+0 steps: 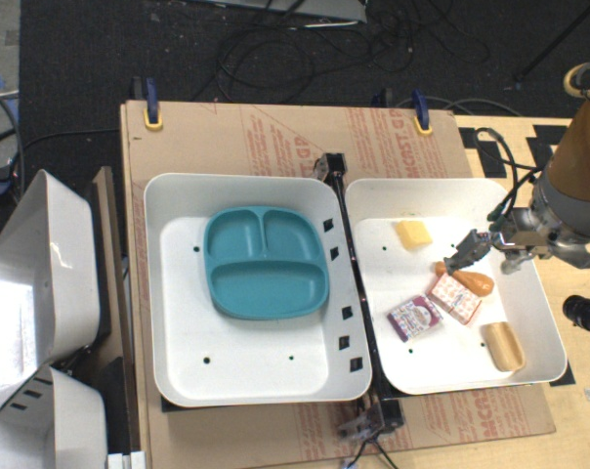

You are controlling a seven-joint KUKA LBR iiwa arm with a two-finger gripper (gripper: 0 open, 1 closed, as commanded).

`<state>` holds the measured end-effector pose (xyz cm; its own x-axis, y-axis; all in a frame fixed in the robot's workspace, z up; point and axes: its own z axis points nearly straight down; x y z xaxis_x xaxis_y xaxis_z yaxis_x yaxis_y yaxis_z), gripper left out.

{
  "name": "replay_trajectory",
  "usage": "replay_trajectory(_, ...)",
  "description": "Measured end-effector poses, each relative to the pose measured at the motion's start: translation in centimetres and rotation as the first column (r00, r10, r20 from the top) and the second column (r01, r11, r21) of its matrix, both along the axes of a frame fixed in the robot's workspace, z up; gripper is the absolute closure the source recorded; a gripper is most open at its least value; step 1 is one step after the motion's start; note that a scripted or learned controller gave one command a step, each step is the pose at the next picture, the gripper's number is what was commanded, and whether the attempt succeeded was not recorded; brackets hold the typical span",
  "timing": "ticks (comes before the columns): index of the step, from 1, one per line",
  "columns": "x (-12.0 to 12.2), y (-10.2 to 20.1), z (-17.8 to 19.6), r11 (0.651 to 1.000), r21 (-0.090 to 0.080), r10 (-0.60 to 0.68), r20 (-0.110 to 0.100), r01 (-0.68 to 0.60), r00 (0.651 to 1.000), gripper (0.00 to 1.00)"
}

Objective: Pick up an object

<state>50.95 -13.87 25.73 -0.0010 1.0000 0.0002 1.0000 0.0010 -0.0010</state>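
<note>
The pick looks to be at its approach stage, with nothing lifted yet. The claw (468, 253) reaches in from the right and sits low over the right bin (539, 360), its dark tip just above and to the left of the orange carrot-shaped toy (474, 282). Whether it is open or closed cannot be told at this size, and no object can be seen caught in it. All the candidates lie on the bin floor: the carrot toy touching the pink-and-white packet (455, 300) just below it, a purple packet (414, 318) to the left of that, a tan bread-like roll (504, 346) near the front right corner, and a yellow block (412, 234) toward the far side, apart from the others. The left bin (178, 360) holds a teal divided plate (266, 263), well away from the claw. What remains, as I judge it, is the whole grasp: settle on one item, most likely the carrot or the pink packet, close on it, and raise it.
</note>
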Motion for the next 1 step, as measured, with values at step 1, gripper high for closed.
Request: replay_trajectory(1,-0.39,0.06,-6.4,1.0,0.001,-0.003,-0.006,0.003,1.0,0.0)
